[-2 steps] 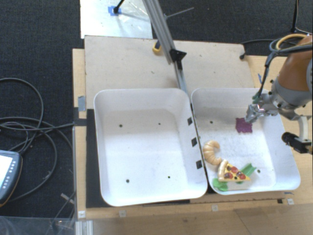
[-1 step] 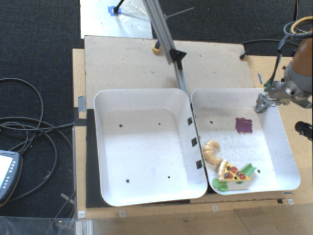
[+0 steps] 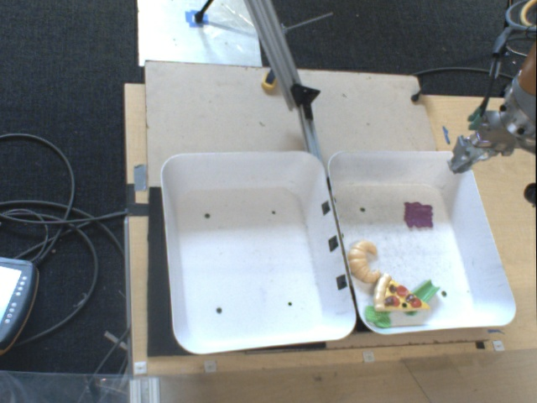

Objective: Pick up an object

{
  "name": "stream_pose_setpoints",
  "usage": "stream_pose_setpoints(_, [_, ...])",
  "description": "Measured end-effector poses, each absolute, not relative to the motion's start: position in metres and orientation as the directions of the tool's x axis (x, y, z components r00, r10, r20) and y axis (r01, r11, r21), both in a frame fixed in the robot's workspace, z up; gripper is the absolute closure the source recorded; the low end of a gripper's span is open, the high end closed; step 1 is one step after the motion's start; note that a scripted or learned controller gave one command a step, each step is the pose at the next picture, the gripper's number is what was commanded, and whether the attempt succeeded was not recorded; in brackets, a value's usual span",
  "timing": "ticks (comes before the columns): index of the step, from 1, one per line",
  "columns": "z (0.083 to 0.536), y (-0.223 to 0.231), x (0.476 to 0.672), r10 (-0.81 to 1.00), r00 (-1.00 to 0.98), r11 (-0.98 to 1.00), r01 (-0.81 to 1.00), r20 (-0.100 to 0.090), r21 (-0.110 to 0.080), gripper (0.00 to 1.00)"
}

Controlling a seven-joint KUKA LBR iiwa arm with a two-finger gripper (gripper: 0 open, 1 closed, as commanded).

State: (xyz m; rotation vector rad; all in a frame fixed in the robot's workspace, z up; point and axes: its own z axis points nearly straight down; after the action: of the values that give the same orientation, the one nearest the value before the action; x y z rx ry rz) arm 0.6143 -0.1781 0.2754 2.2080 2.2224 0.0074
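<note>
Four toys in the right bin (image 3: 482, 225) — hand (image 3: 462, 159) over its far rim, finger state unclear.

Right bin: purple piece (image 3: 418, 215), croissant (image 3: 364, 260), pizza slice (image 3: 399, 295), green piece (image 3: 425, 291).

Robotics lab: two white bins (image 3: 252, 250) on a wooden bench (image 3: 361, 107), loose cables (image 3: 50, 217) over dark carpet at left, metal camera pole (image 3: 273, 32) far.
</note>
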Motion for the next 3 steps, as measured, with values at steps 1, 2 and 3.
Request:
stream_pose_setpoints(1, [0.261,-0.123,0.617,1.0,-0.01,0.01,1.0,0.002,0.001,1.0])
stream_pose_setpoints(2, [0.267,-0.067,0.613,1.0,-0.011,0.011,1.0,0.002,0.001,1.0])
stream_pose_setpoints(3, [0.267,-0.017,0.615,1.0,-0.01,0.01,1.0,0.002,0.001,1.0])
